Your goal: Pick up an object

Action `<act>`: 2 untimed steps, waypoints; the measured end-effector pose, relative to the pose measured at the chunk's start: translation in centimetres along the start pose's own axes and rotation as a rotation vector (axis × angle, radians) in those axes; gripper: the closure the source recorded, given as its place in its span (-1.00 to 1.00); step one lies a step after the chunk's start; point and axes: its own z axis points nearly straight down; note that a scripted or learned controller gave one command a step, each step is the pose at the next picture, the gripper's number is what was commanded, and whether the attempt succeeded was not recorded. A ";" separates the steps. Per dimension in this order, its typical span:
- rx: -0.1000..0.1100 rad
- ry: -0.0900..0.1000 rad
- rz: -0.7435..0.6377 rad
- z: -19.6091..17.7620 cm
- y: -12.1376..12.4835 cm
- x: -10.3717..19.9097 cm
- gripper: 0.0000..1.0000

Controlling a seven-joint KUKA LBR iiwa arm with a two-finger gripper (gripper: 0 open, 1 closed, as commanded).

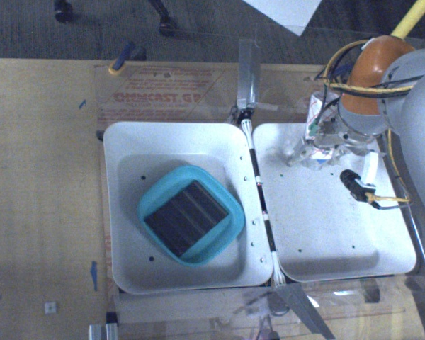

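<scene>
Slanting lower-left to upper-right: teal tray (231,221)

A turquoise, round-cornered plastic tray (230,218) with a dark ridged panel (186,216) inside it is taking up the middle of the left-hand shallow white bin (115,190). It is leaving only strips of bare floor along the walls (the broadest is running along the far wall). The right-hand shallow white bin (326,246) is offering far more room, its middle and near floor lying open. The grey arm with an orange band (372,62) and its two-finger gripper (317,151) are crowding that bin's far side. The touching bin rims (263,204) are forming a low ridge between the bins, and a grey metal upright (248,83) is standing just beyond its far end.
</scene>
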 end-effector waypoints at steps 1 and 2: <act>0.009 0.003 0.081 0.0 0.2 0.1 -1.00; -0.013 -0.002 0.138 -3.5 0.7 1.9 -1.00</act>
